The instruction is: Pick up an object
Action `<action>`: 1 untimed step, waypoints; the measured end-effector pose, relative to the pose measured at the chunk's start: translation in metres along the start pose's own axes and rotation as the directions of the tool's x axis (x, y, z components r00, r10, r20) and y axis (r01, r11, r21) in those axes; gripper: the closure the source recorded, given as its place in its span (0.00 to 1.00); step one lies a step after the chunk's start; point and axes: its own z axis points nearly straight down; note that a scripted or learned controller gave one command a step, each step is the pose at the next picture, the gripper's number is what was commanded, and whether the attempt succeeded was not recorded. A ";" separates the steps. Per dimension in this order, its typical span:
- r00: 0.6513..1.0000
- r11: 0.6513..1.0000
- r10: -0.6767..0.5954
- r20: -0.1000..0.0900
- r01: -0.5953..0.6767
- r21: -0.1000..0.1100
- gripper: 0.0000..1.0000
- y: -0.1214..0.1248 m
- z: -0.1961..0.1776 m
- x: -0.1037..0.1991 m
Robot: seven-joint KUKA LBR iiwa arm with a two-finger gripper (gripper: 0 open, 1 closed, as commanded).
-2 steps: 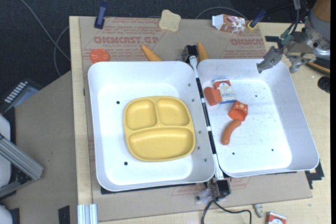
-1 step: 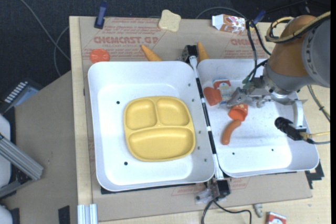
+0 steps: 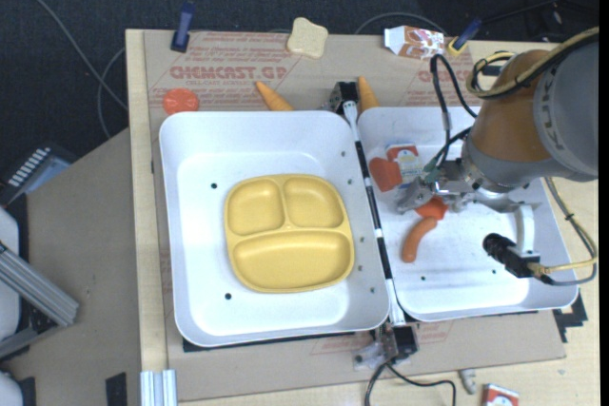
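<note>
Looming highest toward the lens, the grey arm (image 3: pixel 561 109) reached into the right bin (image 3: pixel 476 290), its gripper (image 3: pixel 428 197) low over an orange carrot-shaped piece (image 3: pixel 419 231); whether it was spread or pressed together could not be told. A red block (image 3: pixel 384 173) lay just beside. Good practice would have been to straddle the carrot's upper end squarely before closing, clear of the yellow tray (image 3: pixel 285 233) in the left bin (image 3: pixel 190 204).

Both bins are white: the left bin (image 3: pixel 190 204) and the right bin (image 3: pixel 476 285). A yellow plate (image 3: pixel 287 233) sits in the left one. The right one has an orange carrot (image 3: pixel 419 231) and a red piece (image 3: pixel 384 173). The arm (image 3: pixel 533 124) is grey with an orange band. The bench (image 3: pixel 228 62) is light brown with red letters.
</note>
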 end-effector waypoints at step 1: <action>1.000 1.000 0.001 0.001 -0.001 -0.002 1.00 0.000 -0.010 0.000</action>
